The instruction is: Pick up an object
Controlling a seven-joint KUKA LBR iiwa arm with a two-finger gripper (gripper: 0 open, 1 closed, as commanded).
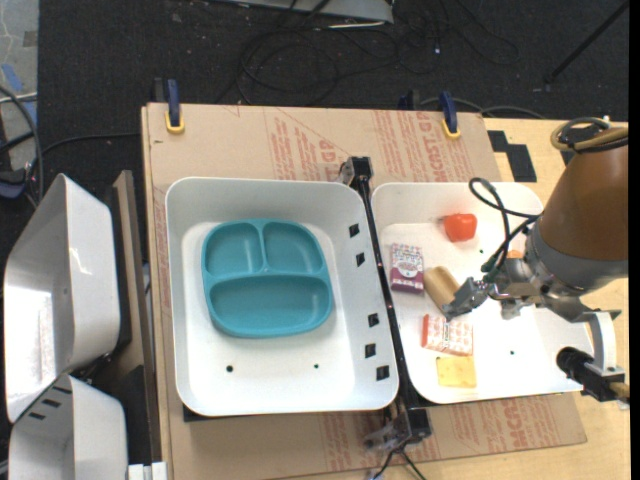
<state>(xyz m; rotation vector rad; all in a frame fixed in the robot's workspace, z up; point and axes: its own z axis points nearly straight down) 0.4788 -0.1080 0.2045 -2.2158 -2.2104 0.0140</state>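
Brown cylinder [440,284]: it lies in the right bin [520,380], near the middle of the bin's left half, tilted, just beside the gripper.
Gripper [464,297]: it is low over the right bin, right at the lower right end of the brown cylinder; whether the two touch, and how far the gripper stands apart, I cannot tell.
Purple packet [406,266]: in the right bin close to its left wall, just left of the brown cylinder.
Orange object [460,227]: in the right bin toward the far edge, apart from the others.
Red and white packet [447,334]: lies flat below the gripper, nearer to the front edge of the right bin.
Yellow square [456,371]: flat, near the front edge of the right bin, just below the red and white packet.
Arm [585,223]: it comes in from the right, over the right side of the right bin.
Left bin [290,386]: it holds a teal divided plate [266,276], with three compartments, in the middle.
Bench [270,138]: brown cardboard with red print covers the top; blue and yellow clamps [174,106] sit at its far edge.
Room: dark floor with black cables [300,43] behind the bench; white containers [60,278] stand at the left.
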